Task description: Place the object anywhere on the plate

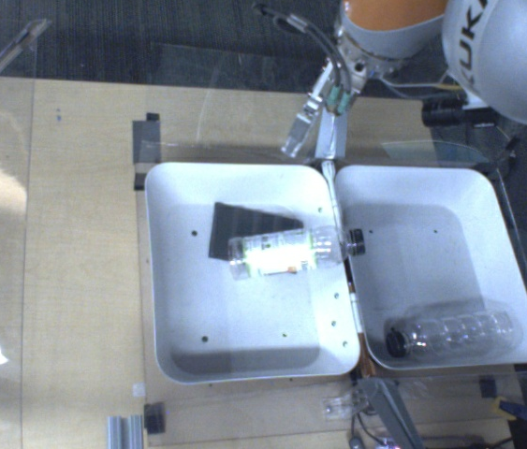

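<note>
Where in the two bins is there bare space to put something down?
Left bin: the near half, below the labelled bottle, is free; its centre, with the dark plate, is crowded. Right bin: the far half is free; the clear bottle fills the near edge.

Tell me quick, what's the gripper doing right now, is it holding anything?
Gripper: raised over the bins' far edge, nothing between its fingers that can be seen; open or shut cannot be told. The clear bottle lies in the left bin.
</note>
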Tool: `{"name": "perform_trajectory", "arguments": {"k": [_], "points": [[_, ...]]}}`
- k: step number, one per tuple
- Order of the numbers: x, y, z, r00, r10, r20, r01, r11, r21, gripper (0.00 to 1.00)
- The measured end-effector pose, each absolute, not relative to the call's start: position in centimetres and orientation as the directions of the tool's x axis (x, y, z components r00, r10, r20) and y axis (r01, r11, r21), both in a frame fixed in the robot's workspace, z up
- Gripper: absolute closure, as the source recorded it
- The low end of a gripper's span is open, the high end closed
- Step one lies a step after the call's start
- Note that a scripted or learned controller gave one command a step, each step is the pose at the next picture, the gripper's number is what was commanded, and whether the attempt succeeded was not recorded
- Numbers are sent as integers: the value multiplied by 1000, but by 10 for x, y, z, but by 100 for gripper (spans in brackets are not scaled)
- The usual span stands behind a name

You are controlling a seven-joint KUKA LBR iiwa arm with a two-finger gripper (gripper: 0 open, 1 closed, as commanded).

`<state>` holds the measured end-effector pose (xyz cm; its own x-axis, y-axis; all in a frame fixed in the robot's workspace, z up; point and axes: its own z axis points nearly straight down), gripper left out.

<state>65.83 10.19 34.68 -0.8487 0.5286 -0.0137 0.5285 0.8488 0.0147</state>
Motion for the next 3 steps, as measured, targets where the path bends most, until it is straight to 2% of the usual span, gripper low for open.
{"name": "perform_trajectory", "arguments": {"k": [1,2,3], "points": [[648,177,293,-460,888,0,888,460,4,0],[637,188,212,-287,958,1,958,287,3,0],[639,188,223,-288,958,2,958,288,8,100]]}}
